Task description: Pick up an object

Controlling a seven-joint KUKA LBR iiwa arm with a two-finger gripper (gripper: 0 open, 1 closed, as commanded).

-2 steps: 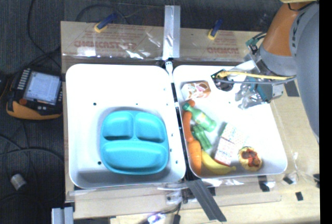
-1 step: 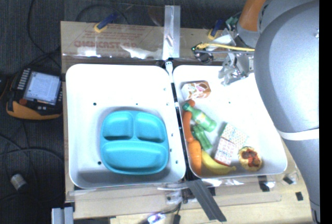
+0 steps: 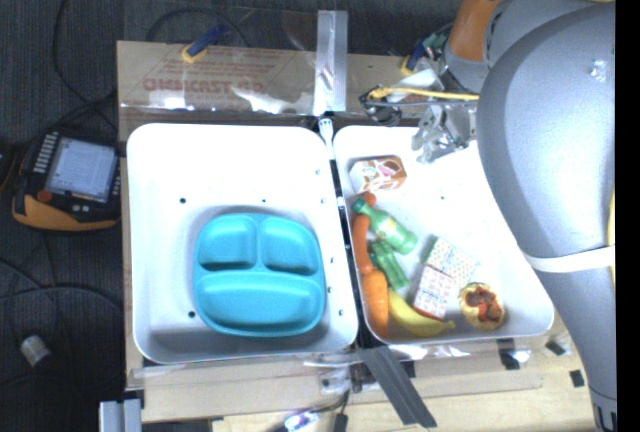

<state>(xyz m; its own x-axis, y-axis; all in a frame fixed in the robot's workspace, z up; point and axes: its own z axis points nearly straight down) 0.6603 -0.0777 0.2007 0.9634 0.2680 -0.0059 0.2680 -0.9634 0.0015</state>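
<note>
The end effector (image 3: 440, 132) hangs above the right bin's (image 3: 520, 265) far edge; whether it grips anything, I cannot tell. Beyond the bin's divider lies a blue tray (image 3: 261, 272).

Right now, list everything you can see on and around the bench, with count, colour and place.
Shallow white bins: two, side by side on the bench.
Blue divided plastic tray: one, left bin.
Orange carrot: one, right bin, by the divider.
Yellow banana: one, right bin, near edge.
Green bottle: one, right bin, middle.
Patterned white packet: one, right bin.
Round red-and-yellow item: one, right bin, near corner.
Handheld pendant with screen: one, orange-edged, floor left of the bench.
Grey arm: one, from the right.
Gripper: one, over the right bin's far edge.
</note>
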